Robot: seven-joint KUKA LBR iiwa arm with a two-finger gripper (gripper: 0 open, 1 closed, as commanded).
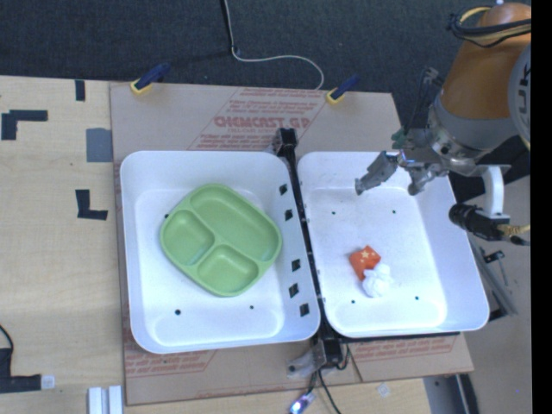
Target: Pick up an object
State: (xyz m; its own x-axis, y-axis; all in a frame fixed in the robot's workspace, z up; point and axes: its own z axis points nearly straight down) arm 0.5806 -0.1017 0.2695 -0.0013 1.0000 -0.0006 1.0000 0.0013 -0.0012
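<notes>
The small orange and white object [368, 270] lies in the right bin [431, 317], toward its near side. We judge it light and perhaps soft, so we would take it across its narrow middle. The end effector [392, 178] hangs released above the far part, grasping nothing.

One camera looks down from above the bench [52, 231] at a slant, far enough off to take in both bins whole: the left bin [138, 231] and the right bin [440, 257] side by side. The arm [483, 67] enters from the right, at the far side.
</notes>
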